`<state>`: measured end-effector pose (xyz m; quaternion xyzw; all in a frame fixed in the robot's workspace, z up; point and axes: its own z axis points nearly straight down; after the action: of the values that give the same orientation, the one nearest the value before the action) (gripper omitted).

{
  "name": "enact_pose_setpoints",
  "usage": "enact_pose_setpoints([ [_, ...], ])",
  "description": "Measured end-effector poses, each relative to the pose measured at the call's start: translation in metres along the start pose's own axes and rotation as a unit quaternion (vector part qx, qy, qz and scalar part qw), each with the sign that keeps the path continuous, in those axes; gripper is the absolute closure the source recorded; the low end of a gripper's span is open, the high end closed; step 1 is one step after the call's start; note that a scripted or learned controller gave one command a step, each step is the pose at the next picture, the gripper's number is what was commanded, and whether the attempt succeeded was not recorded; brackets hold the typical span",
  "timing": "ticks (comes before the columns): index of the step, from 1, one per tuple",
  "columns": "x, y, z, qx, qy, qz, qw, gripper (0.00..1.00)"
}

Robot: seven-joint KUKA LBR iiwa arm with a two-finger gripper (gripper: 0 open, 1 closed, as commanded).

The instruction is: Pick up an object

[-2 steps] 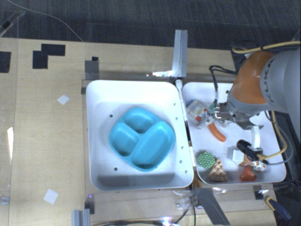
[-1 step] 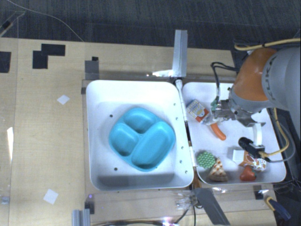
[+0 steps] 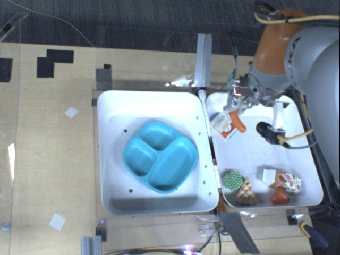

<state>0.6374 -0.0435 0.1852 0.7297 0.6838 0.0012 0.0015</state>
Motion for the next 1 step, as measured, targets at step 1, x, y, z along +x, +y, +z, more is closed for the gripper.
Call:
enact_pose_setpoints([
  [1,-0.0326,0.0296,-0.1397,-0.001,-0.001,-0.052,0.9986,1.0],
])
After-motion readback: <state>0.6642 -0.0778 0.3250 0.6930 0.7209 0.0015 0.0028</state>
